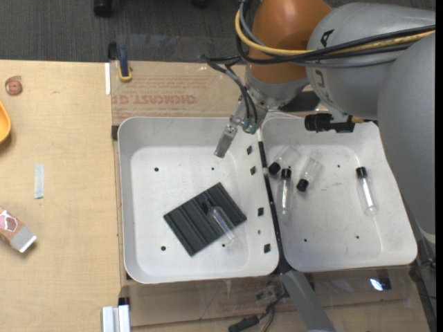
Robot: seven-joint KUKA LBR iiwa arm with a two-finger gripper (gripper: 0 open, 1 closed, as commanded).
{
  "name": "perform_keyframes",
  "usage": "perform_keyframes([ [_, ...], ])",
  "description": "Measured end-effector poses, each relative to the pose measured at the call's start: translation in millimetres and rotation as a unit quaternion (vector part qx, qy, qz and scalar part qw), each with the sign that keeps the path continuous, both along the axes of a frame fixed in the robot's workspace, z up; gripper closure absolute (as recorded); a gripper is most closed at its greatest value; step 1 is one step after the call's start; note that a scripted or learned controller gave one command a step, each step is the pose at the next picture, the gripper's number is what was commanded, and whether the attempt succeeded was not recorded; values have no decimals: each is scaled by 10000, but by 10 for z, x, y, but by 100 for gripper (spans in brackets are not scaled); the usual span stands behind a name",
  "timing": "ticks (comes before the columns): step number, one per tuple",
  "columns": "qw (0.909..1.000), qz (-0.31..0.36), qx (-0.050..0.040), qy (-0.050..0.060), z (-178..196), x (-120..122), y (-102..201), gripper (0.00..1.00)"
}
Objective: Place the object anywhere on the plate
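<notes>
Clear tube [221, 221] lying on the dark ridged plate [194, 227] in the left bin [138, 185], well below and apart from the gripper [226, 142]. Gripper hanging near the bin's upper right corner, nothing seen between its fingers; open or closed, cannot tell. Four more tubes [365, 189] scattered in the right bin [346, 247].

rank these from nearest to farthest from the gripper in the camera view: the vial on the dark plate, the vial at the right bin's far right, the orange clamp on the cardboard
Measured from the gripper, over the left bin's back:
1. Vial on the dark plate, in the left bin, below the gripper.
2. Orange clamp, up and left on the cardboard.
3. Far-right vial, across the right bin.
</notes>
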State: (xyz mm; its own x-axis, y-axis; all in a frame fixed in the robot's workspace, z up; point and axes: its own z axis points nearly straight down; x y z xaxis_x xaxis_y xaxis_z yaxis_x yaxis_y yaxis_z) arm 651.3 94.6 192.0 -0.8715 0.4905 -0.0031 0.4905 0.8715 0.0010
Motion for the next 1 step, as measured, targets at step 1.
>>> perform_keyframes([
  [1,9910,-1342,2,1,432,-2,344,0],
])
